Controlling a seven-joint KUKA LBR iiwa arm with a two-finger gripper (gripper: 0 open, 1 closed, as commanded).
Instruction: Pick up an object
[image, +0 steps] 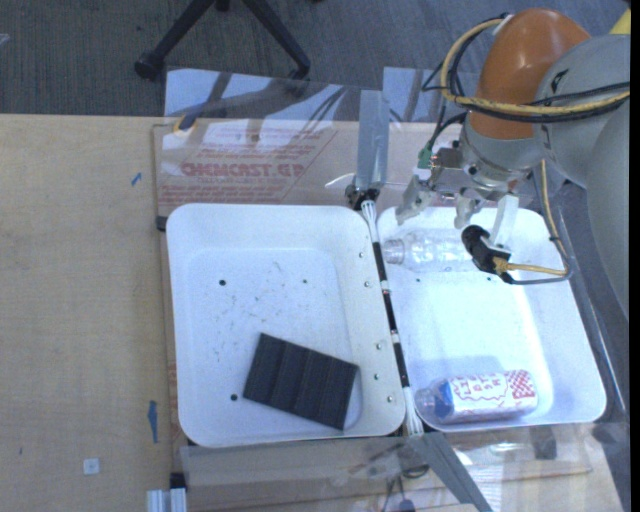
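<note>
Two spread fingers of the gripper hung open, empty, above a clear bottle in the right bin.

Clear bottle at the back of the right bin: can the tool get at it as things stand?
Probably yes. The tool hangs right over the clear bottle, which lies on its side with nothing on top of it. One snag: it sits close to the right bin's back wall and the divider, leaving little room there.
</note>
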